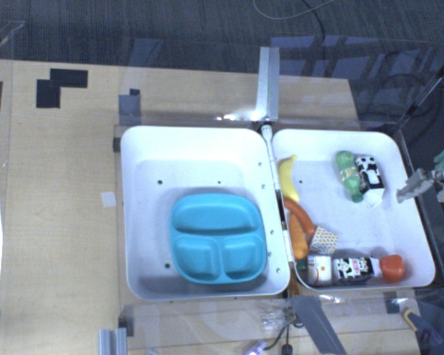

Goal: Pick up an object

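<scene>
Jaws of the gripper (427,183) are too small and blurred to judge, so I cannot tell if they are apart or together. The gripper is at the right edge of the view, just outside the right wall of the right bin (399,148), and nothing is seen between its tips.

The objects to pick all lie in this right bin. Nearest to the gripper is a small black-and-white box (370,174) with a cow-like pattern, and it touches a green lumpy toy (347,174) on its left. Both are in the upper part of the bin, with bare white floor around them.

Along the left wall lies a yellow banana (286,177), smooth and curved, and just below it a long orange piece (300,230) that looks like a carrot (its lower end reaches the corner). Beside the orange piece there is a small flat piece with a fine checked pattern (325,237).

Along the front wall, a bottle (353,268) with a black-and-white label lies on its side. A round red-orange piece (392,267) is at its right end, and a small round container (318,270) at its left end; I cannot tell if they are parts of the bottle or separate things. These three are packed close to the wall.

The left bin (144,198) holds a light blue plastic plate (218,237) with three compartments and rounded corners. Both bins are smooth white and shallow, and they stand on a pale wooden bench (52,220).
</scene>
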Controlling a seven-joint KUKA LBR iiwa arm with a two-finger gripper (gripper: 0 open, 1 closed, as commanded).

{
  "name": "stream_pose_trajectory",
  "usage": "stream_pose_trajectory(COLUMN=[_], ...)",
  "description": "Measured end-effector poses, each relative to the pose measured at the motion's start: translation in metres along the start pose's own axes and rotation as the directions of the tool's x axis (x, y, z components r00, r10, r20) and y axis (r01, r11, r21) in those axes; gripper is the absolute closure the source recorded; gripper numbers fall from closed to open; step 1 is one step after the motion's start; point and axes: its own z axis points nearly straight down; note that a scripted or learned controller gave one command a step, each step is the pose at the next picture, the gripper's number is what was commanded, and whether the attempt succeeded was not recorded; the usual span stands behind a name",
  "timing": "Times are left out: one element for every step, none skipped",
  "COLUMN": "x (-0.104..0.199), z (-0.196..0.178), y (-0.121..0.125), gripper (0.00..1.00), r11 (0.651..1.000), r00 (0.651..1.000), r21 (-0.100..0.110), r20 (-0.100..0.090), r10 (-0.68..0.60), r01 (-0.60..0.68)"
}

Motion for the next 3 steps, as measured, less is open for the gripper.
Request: stream_pose_trajectory(x=[0.001,0.0,0.071], z=[-0.012,-0.01,-0.075], y=[0.002,0.088,0.083], gripper=[1.0,1.0,1.0], r11=[1.0,0.998,0.983], r00=[1.0,0.998,0.983], r21=[-0.007,-0.001,-0.004], r20=[0.002,0.0,0.0], r10=[-0.006,-0.067,-0.182], r01=[0.006,0.067,0.182])
